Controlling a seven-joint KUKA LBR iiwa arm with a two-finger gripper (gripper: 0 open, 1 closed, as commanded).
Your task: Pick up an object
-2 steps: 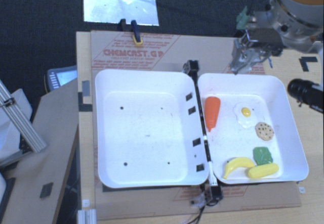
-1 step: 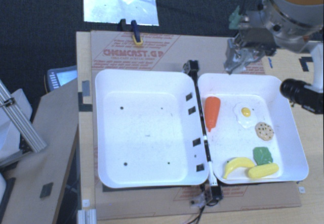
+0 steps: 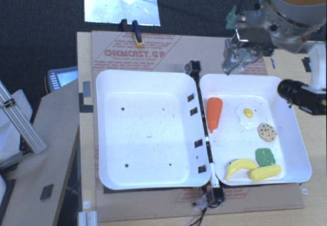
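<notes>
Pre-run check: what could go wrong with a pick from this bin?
1. The banana, green piece and yellow piece touch, so a grasp there may pinch two or none.
2. The fried egg and cookie lie flat; the gripper may slip off.
3. The carrot hugs the bin wall.

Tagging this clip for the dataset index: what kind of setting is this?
Likely a robotics lab pick-and-place bench. Two white bins sit on a cardboard-covered table, toy food such as a carrot and fried egg lies in the right one, and the arm's gripper hangs above.
</notes>
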